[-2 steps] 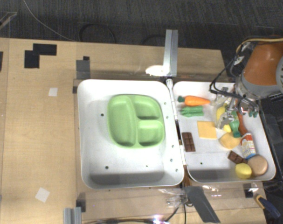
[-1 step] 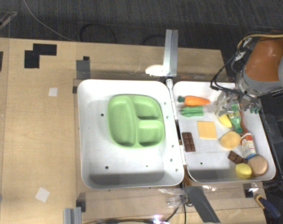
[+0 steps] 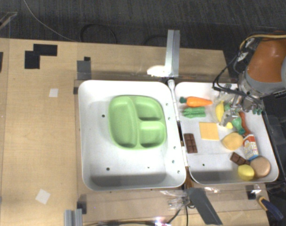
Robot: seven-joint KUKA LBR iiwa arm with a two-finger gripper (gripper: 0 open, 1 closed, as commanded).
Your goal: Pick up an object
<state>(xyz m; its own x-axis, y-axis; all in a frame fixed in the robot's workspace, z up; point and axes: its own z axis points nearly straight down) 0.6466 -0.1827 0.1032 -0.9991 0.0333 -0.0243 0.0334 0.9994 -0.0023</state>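
Single fixed overhead camera, slanted down on both white bins (image 3: 86, 126); arm (image 3: 270, 62) enters at right.

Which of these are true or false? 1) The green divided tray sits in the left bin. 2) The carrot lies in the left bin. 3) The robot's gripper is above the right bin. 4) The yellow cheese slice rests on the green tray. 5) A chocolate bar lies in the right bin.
1) True: the green divided tray lies in the left bin.
2) False: the carrot lies in the right bin, near its far edge.
3) True: the gripper is over the right bin.
4) False: the cheese slice lies flat on the right bin's floor.
5) True: the chocolate bar lies near that bin's left wall.
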